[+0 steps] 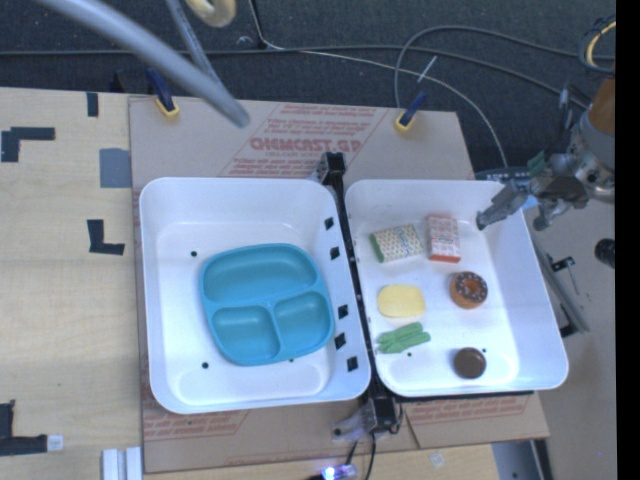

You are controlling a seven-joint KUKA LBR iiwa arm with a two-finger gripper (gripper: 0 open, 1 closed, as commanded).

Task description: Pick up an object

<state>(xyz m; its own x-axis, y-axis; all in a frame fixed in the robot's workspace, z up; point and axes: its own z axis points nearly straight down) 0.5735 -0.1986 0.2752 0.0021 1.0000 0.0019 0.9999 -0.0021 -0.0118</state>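
Observation:
The right bin (pixel 535 298) holds several small items. A green-and-white packet (pixel 396 243) and a red-and-white packet (pixel 443 238) lie at its far end. Closer in are a sprinkled donut (pixel 468 289), a pale yellow disc (pixel 401 301), a green pod (pixel 403 340) and a dark brown round piece (pixel 469 363). My gripper (pixel 516 217) hangs over the bin's far right corner, above and to the right of the red-and-white packet. It is open, with nothing between its fingers.
In the left bin (pixel 165 268) lies a blue divided plate (pixel 266 302). A black divider with clips (pixel 343 268) runs between the two bins. Cables (pixel 450 78) cross the dark area behind the bins, and a grey pole (pixel 130 38) slants across the top left.

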